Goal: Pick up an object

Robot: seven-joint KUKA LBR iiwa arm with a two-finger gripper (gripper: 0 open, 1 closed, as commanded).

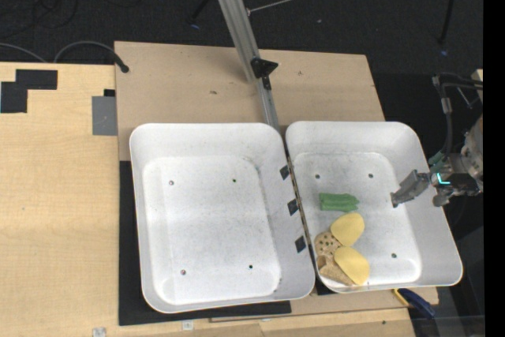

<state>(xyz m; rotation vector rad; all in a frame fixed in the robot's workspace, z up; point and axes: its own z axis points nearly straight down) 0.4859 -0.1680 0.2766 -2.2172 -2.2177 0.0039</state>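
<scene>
Approach step: my gripper [412,187] hovers over the right bin's [418,268] right edge; whether it is released or clenched, I cannot tell. The green block [338,203] and yellow pieces [348,229] lie near the divider, so the next move calls for reaching leftward and descending.

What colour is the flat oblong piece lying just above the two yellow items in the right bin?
Green, plain with no pattern, seen in the camera view.

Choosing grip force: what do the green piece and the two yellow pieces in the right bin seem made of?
Green piece: probably soft foam or plastic, matte, no glare. Yellow pieces: likely smooth plastic or rubber, rounded with a faint sheen. The view leaves it open.
</scene>
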